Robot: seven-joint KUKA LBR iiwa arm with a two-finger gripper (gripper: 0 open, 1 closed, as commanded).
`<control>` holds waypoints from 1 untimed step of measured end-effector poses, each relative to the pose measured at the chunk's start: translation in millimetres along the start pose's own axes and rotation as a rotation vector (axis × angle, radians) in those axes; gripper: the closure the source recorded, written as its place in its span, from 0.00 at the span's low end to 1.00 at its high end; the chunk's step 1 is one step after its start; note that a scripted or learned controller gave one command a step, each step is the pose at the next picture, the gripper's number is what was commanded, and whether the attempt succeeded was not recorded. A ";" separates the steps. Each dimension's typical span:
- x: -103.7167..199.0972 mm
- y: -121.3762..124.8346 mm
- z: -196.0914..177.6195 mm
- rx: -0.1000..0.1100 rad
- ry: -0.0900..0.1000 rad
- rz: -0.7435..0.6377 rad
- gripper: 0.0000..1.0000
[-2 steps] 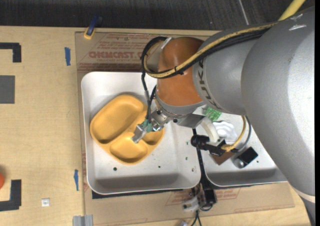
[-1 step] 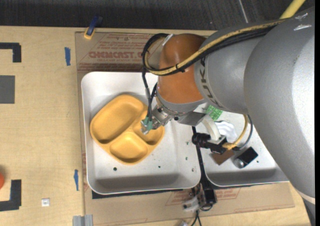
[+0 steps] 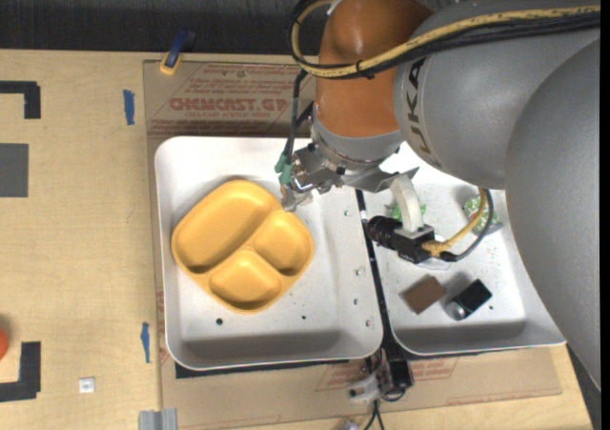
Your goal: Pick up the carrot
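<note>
Our gripper (image 3: 294, 182) hovers at the rim of the yellow plate (image 3: 243, 242), and we cannot tell whether its claw is spread or closed. We cannot place the carrot, perhaps hidden under the arm (image 3: 496, 66), so we risk pinching the plate instead

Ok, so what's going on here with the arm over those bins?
A grey arm reaches in from the right, over both white bins. Its gripper is down in the left bin, at the far right edge of a yellow divided plate. Whether it has hold of anything cannot be told from this angle. The right bin holds a brown block and a small black piece, both untouched.
</note>
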State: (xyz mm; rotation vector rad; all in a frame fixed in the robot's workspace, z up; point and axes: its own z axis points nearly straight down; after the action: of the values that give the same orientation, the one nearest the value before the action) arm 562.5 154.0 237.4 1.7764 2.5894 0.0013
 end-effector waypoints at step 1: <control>0.1 0.0 0.0 0.000 0.000 0.000 0.00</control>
State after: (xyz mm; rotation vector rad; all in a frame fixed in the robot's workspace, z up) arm 562.5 154.1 237.3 1.7770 2.5895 0.0011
